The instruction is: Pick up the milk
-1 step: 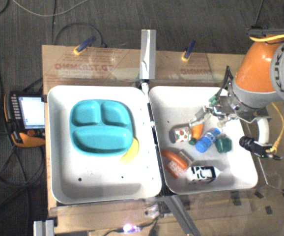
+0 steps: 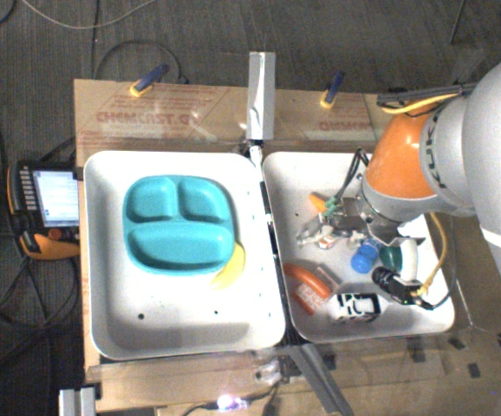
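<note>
The grey arm [image 2: 458, 146] reaches over the right bin [image 2: 294, 180]. The left bin [image 2: 103, 319] holds a teal divided plate [image 2: 179, 224] beside a banana [image 2: 231, 269]. Whether the gripper [image 2: 327, 230] has its fingers open or closed cannot be told. The black-and-white milk carton [image 2: 356, 305] lies near the right bin's front edge, beside an orange packet [image 2: 309, 286].

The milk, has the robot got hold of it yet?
Not yet, it seems. The black-and-white milk carton lies at the right bin's front edge, beside an orange item. The gripper hovers further back among other objects, so reaching, grasping and lifting remain.
</note>
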Action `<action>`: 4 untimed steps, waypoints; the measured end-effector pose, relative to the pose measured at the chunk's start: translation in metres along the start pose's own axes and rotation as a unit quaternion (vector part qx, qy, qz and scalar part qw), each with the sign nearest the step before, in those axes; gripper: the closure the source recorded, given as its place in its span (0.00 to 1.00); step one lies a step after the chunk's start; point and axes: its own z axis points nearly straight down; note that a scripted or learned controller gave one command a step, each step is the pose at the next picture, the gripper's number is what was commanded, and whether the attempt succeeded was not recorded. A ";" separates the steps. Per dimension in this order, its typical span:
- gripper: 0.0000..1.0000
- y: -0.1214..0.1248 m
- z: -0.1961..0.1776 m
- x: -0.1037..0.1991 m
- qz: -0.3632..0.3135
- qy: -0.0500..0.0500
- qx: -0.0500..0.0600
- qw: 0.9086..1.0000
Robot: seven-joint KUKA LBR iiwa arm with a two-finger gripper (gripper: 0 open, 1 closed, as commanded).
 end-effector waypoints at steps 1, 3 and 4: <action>0.00 -0.014 0.020 0.007 0.142 0.000 -0.008 0.990; 1.00 -0.042 -0.115 -0.079 -0.036 -0.002 0.000 0.999; 1.00 -0.052 -0.227 -0.068 -0.050 -0.002 -0.001 0.999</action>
